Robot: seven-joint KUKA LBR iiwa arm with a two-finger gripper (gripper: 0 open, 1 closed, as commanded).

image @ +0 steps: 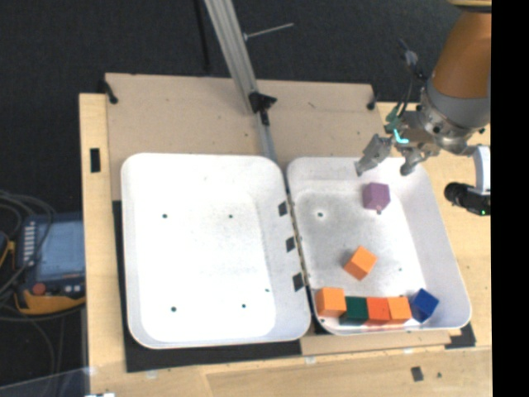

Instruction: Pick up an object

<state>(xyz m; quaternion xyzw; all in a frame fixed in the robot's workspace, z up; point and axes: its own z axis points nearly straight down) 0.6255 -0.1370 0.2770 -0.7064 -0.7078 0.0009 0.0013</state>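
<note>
Your gripper (388,161) hangs spread wide with nothing between its 2 fingers, just above the purple block (376,195).

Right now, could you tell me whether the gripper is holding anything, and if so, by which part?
Nothing is held. The gripper hangs open above the right bin, its fingers apart with no object between them; the purple block sits free just below it.

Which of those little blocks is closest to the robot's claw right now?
The purple block, lying alone near the right bin's far end, just below the open gripper. The orange, green and blue ones sit farther toward the near edge.
</note>
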